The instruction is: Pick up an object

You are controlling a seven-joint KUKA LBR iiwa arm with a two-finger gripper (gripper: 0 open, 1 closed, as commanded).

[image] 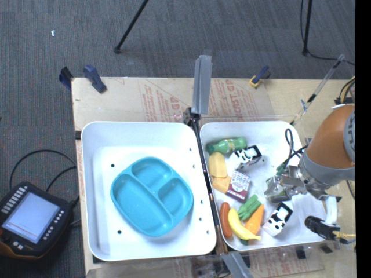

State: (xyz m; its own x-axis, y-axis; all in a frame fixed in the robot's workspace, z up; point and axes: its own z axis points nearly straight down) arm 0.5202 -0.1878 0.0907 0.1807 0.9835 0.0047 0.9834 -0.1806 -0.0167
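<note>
Low over the right bin (pixel 293 133), the gripper (pixel 282 189) hangs above bare white floor, whether spread or pressed together I cannot tell; just below it lies a black-and-white cow toy (pixel 279 219); the left bin (pixel 93 149) holds a blue divided plate (pixel 152 196).

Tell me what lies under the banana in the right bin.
The banana lies across a carrot and touches a red sausage. Whatever is beneath that pile is covered.

A robotics lab, you had a clamped plywood bench (pixel 174 100), two white bins (pixel 93 155), a teach pendant (pixel 32 219) on grey carpet (pixel 58 28), tripod legs (pixel 134 19).
</note>
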